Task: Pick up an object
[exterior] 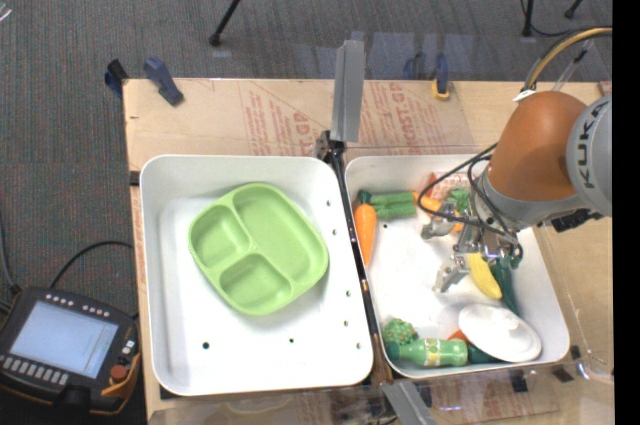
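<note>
Camera view: tool [447, 256] hangs over right bin [410, 258].

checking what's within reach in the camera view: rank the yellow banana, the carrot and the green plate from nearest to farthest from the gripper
1. Yellow banana: right bin, right beside the gripper, on its right.
2. Carrot: along the right bin's left wall, across open bin floor from the gripper.
3. Green plate: in the left bin, beyond the divider, farthest.
</note>
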`<state>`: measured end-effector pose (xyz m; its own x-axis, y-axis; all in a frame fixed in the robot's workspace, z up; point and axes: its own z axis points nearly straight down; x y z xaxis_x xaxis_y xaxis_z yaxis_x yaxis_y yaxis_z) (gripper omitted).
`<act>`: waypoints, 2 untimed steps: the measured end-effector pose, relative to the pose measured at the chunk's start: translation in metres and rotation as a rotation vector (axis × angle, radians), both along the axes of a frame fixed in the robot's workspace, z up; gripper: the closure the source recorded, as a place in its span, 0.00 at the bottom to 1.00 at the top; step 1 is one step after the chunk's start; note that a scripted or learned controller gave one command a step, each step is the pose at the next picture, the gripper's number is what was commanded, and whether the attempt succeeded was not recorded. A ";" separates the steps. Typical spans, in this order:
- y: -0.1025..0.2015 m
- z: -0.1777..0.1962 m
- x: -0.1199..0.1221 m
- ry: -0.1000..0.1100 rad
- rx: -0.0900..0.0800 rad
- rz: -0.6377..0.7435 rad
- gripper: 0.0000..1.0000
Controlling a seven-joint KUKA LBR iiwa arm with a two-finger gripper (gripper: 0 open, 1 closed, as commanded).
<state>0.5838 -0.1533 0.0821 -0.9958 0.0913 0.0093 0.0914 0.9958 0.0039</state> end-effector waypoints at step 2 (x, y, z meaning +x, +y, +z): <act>-0.032 0.006 -0.049 0.003 0.003 0.026 1.00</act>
<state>0.5349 -0.1849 0.0882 -0.9978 0.0650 0.0129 0.0651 0.9979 0.0070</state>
